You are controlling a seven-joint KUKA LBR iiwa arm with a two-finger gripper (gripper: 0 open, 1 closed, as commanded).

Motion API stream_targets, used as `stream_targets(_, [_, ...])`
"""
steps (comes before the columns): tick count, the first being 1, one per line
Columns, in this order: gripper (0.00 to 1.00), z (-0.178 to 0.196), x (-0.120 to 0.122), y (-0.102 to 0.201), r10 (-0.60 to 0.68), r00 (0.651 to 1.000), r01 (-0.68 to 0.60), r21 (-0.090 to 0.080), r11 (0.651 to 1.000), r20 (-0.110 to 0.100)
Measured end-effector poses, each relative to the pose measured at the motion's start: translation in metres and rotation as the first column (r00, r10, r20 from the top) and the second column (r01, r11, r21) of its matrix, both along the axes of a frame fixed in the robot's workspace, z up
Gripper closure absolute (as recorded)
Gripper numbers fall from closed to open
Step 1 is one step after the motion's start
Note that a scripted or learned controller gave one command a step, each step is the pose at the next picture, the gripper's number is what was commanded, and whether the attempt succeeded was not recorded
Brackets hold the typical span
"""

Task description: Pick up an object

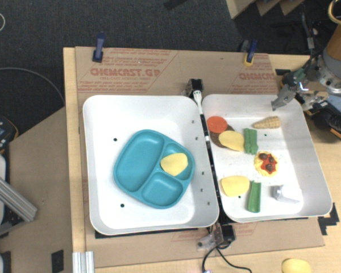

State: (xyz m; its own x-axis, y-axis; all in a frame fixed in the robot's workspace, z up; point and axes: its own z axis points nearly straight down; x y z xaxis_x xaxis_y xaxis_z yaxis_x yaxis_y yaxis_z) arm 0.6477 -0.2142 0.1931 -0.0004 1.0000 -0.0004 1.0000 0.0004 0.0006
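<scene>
Hovering over the far right corner of the right bin [312, 152], the gripper [285, 98] carries nothing, its two fingers standing slightly apart with only air between them. Closest to it is a tan cone-shaped piece [267, 123], lying on the bin floor just below and a little left of the fingertips, apart from them. Further left sits a red round piece [217, 123], and beside that a yellow lump [232, 140] touching an upright green stick [249, 140]. Nearer the camera lies a small yellow disc with red topping [266, 163], then another yellow lump [235, 185] next to a second green stick [254, 196], and a small grey object [279, 193] (too small to make out what it is) by the near right corner. All of these are well apart from the gripper. Over in the left bin [102, 129], a blue divided tray [139, 164] holds a pale yellow piece [174, 163] in its right-hand compartment.
</scene>
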Motion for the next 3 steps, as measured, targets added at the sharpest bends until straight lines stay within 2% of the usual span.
stream_targets(1, [0.00, 0.118, -0.043, 0.051, 0.005, 1.000, -0.005, -0.001, 1.000, 0.012])
stream_targets(2, [0.00, 0.239, -0.105, 0.115, 0.007, 1.000, -0.007, 0.000, 1.000, 0.016])
stream_targets(3, [1.00, 0.240, -0.103, 0.112, 0.001, 1.000, -0.001, -0.002, 1.000, 0.005])
